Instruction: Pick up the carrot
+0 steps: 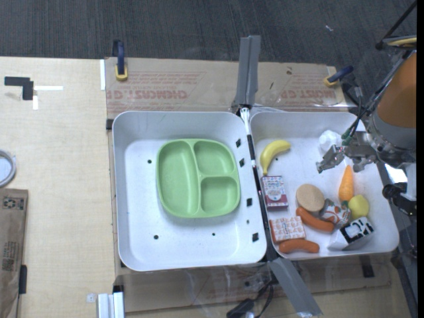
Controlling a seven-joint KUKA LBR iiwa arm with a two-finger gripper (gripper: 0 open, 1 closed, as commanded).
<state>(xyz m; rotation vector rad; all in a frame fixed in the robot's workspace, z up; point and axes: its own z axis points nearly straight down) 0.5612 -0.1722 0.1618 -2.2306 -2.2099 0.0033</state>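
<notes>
The carrot (346,184) is orange and lies nearly upright along the right side of the right bin (301,132), just above a yellow lemon (358,206). My gripper (345,159) hangs right over the carrot's upper end. It is open: one grey finger (328,158) stands to the left and the other to the right, and nothing is held between them. The carrot rests on the bin floor.
The right bin also holds a banana (274,152), a small red box (273,192), a round tan piece (309,197), two orange sausages (316,220), a black-and-white item (358,230) and a white crumpled thing (329,139). A green divided plate (198,177) lies in the left bin (132,244).
</notes>
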